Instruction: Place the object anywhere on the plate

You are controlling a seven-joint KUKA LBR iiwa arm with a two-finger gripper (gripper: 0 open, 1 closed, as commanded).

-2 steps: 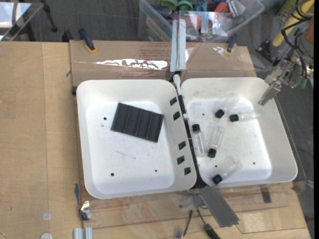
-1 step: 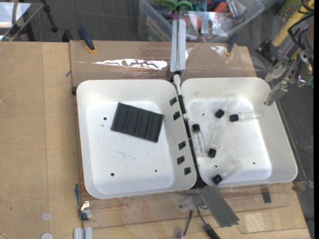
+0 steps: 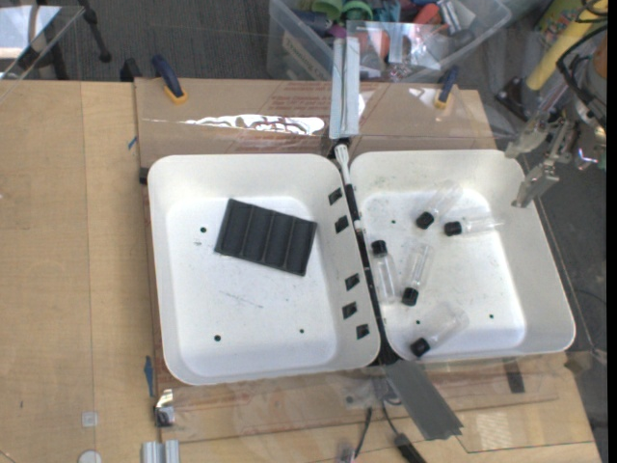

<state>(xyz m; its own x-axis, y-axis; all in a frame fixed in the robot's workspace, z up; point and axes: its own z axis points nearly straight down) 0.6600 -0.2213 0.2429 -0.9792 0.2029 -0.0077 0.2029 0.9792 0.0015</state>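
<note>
Several clear small vials with black caps [image 3: 416,258] lie scattered in the right bin [image 3: 540,297], some touching each other, one near the front edge. The dark ribbed plate [image 3: 266,236] lies flat in the left bin [image 3: 183,326], a little turned, well apart from the vials. The two bins touch along the middle. The tool [image 3: 528,186] hangs at the far right rim of the right bin, above the vials' side; whether its fingers are apart or together, I cannot tell. Both bins rest on the wooden table [image 3: 58,258].
</note>
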